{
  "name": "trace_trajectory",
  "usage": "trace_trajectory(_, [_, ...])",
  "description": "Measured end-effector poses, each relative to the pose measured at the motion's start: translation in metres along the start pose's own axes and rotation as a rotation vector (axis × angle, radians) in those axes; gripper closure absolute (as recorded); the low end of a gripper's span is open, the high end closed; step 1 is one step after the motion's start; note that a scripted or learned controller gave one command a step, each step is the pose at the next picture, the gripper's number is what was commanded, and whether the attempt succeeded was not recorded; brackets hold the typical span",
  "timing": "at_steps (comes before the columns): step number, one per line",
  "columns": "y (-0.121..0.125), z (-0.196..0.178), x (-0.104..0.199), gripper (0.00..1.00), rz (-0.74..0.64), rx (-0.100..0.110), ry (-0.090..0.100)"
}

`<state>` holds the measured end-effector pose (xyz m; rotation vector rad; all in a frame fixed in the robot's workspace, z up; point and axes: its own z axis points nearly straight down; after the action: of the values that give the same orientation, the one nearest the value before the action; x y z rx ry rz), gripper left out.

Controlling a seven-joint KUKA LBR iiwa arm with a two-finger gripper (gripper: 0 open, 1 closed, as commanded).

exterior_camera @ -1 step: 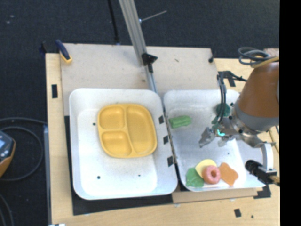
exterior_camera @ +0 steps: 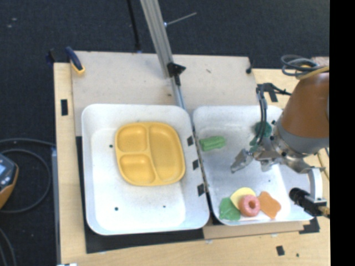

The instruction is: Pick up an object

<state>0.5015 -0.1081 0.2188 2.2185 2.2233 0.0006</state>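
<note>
My gripper point(exterior_camera: 244, 162) hangs over the right white bin point(exterior_camera: 233, 121), fingers spread, holding nothing. Small green block point(exterior_camera: 212, 143) lies just beside it, upper left. Pink ring point(exterior_camera: 249, 205), yellow, green & orange pieces sit at front edge.

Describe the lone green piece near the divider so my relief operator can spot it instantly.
Start at the right-hand shallow white bin. Along its left wall, near the divider, lies a small green, stubby, cylinder-like toy piece. It lies alone on bare bin floor, unlike the leafy green piece packed with the pink ring at the bin's near edge.
</note>
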Motion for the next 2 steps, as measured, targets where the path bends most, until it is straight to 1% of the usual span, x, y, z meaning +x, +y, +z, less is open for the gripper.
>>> trace_trajectory(1, [0.006,0.047,-0.007,0.0,0.002,0.003,0.0])
trace_trajectory(2, [0.012,0.108,-0.01,0.0,0.002,0.004,0.0])
